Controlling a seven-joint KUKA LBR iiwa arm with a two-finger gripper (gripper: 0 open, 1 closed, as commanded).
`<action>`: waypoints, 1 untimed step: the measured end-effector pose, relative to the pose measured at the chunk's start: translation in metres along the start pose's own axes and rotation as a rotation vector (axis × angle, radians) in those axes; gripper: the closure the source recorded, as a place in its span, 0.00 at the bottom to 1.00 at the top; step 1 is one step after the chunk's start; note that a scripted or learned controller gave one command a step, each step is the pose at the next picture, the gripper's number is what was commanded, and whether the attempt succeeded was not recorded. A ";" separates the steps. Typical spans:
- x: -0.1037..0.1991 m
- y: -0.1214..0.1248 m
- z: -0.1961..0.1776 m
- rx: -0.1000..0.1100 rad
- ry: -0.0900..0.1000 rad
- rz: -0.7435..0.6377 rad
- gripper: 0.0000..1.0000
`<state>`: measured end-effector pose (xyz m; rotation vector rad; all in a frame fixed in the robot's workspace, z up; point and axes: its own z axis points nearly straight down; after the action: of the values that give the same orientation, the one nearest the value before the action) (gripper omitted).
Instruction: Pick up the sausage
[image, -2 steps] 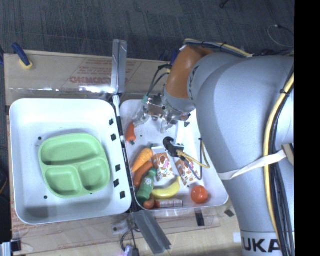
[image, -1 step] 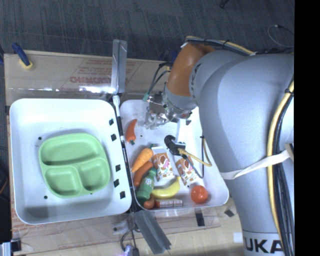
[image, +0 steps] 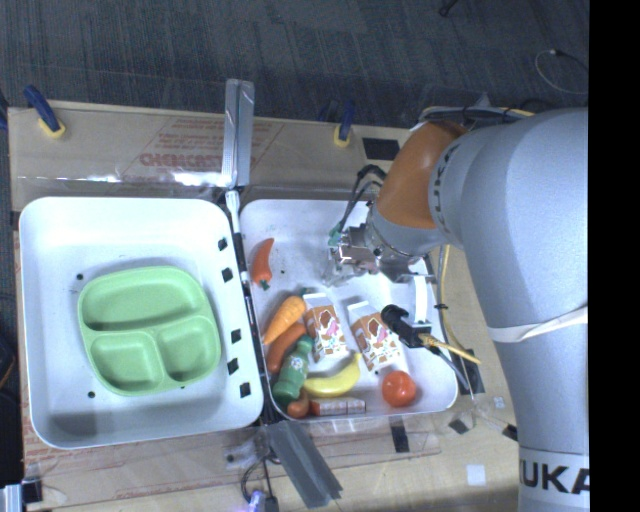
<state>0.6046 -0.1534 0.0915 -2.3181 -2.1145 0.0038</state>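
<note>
There were two shallow white bins side by side on the bench. The left white bin (image: 40, 300) had a light green plastic plate with three sections (image: 150, 330) lying in it.

The right white bin (image: 300, 215) was full of toy food. The sausage, a long red-brown piece (image: 284, 347), lay near the bin's left wall. It was touching the long orange carrot (image: 284, 315) just above it. Its lower end was by the small green bottle (image: 293, 372). A yellow banana (image: 336, 380) lay next to the bottle, and a round red tomato (image: 398, 388) sat in the near right corner. Two small white cartons with pictures on them (image: 325, 332) lay in the middle. A little red pepper (image: 262, 262) lay alone higher up.

The big grey arm with the orange band (image: 415, 190) reached in from the right. Its gripper (image: 345, 252) was over the upper part of the right bin, well apart from the sausage. It was too hidden to tell if it was squeezed or let go. Nothing could be seen in it.
</note>
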 end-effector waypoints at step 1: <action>-0.051 0.015 -0.002 -0.006 -0.003 -0.227 1.00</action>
<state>0.6145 -0.2059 0.0930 -2.0682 -2.3678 -0.0003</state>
